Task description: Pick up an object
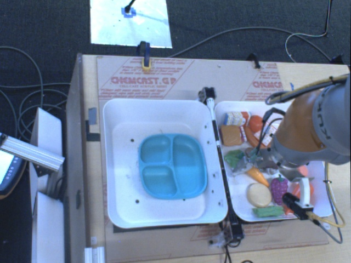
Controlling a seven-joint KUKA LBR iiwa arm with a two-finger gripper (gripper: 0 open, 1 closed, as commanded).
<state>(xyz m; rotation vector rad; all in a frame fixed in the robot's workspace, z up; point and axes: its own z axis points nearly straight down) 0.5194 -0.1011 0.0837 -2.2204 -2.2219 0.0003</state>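
Low over crowded right bin (233, 109), claw (258, 160) grip unclear, divided blue plate (173, 166) alone left.

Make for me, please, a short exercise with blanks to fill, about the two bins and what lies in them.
1. The blue divided plate lies in the ____ bin.
2. The plate has ____ compartments.
3. The toy foods, such as the purple grapes, lie in the ____ bin.
4. The gripper is above the ____ bin.

Missing words: left; three; right; right

Dark carpet floor (44, 21) with cables surrounds the wooden bench (164, 75).
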